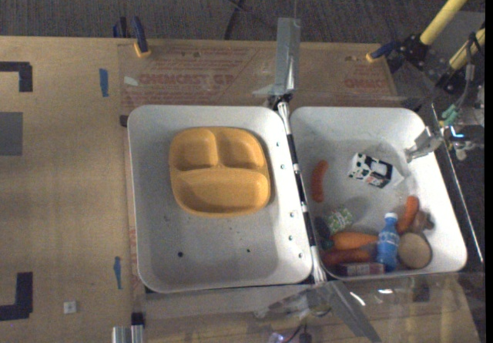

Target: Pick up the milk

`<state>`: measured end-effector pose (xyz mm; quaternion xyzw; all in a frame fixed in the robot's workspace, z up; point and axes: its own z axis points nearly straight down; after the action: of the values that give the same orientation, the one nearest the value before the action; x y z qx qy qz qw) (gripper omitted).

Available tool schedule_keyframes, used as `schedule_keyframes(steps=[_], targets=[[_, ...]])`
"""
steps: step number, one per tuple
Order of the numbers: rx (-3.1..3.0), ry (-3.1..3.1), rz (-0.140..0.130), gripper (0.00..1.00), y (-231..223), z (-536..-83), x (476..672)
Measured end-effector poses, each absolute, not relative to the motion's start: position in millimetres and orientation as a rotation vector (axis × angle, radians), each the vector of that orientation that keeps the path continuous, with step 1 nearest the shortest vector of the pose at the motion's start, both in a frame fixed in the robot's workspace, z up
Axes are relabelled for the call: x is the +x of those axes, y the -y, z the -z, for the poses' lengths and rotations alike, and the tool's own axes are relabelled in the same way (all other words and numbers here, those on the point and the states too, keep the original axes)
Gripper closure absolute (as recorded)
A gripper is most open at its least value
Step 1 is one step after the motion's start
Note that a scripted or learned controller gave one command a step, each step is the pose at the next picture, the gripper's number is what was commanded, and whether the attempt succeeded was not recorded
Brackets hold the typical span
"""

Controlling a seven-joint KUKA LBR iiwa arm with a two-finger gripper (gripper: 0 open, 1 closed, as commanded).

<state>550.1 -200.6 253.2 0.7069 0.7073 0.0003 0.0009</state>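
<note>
Lying flat in right bin (pixel 431 179), clear of sausage (pixel 318 180): milk (pixel 370 170), likely light, crushable carton. Pinch across narrow sides. Gripper (pixel 422 145) just right; jaw state indiscernible.

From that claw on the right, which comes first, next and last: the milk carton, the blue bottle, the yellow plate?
Measured from the claw in the camera view:
1. Milk carton, just to its left, upper part of the right bin.
2. Blue bottle, at that bin's front.
3. Yellow plate, far off in the left bin.
</note>
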Motion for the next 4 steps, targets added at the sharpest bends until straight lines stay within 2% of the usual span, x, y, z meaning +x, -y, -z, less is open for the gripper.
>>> schedule_keyframes(steps=[1, 2, 3, 4], targets=[[2.134, -2.305, 0.000, 0.00, 195, -127, 575.6], [1.787, -2.567, -0.006, 0.00, 142, -91, 569.2], [1.656, -2.661, -0.005, 0.00, 131, -87, 616.7], [1.658, -2.655, -0.009, 1.00, 133, -98, 617.9]])
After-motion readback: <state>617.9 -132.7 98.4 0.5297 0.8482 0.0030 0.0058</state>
